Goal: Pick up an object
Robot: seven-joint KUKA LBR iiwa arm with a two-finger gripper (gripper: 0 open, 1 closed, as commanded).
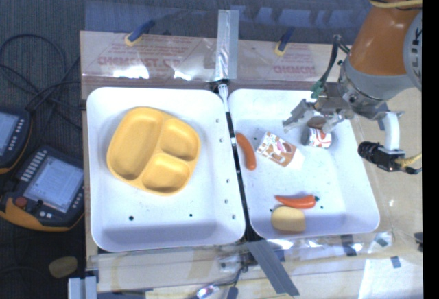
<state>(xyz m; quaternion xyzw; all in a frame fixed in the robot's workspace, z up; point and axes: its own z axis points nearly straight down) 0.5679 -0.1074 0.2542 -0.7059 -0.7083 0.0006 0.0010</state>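
Camera view: claw (310,121) hangs near right bin's (357,174) far wall.

I count two white bins, a left bin (96,222) and a right bin (363,212), side by side. In the left one lies one yellow divided plate (152,149). In the right one I count five things: one orange sausage (246,151), one red-and-white packet (277,150), one red-and-white can (320,138) partly under me, one red chili pepper (296,201) and one yellow potato-like lump (288,219). Off to the left sit two handheld control pads (42,188) with their cables.
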